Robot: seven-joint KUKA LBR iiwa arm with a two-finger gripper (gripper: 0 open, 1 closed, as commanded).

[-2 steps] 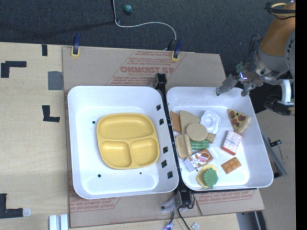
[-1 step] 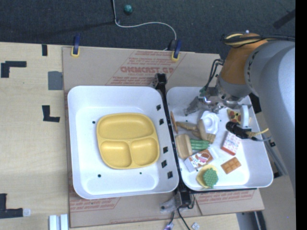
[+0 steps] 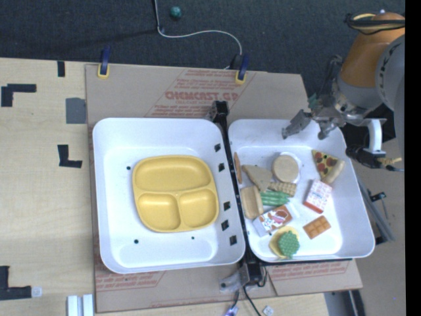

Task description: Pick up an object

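Observation:
My gripper (image 3: 308,128) hangs over the far edge of the right bin (image 3: 348,242), fingers spread open with nothing between them. Below it in that bin lie several toy foods: a round tan cookie (image 3: 286,167), a pizza slice (image 3: 327,164), a pink-and-white carton (image 3: 318,196), a brown waffle square (image 3: 317,227), a green-topped yellow piece (image 3: 285,243), a green bean-like piece (image 3: 275,198), a tan bread slice (image 3: 250,202) and a small red-and-white packet (image 3: 272,218). The arm's orange band (image 3: 368,51) sits at the upper right.
The left bin (image 3: 112,143) holds a yellow divided plate (image 3: 175,192). A black divider (image 3: 227,176) runs between the two bins. Cardboard (image 3: 191,94) lies under both, clamped at its far edge. A white cable (image 3: 197,35) trails across the dark floor behind.

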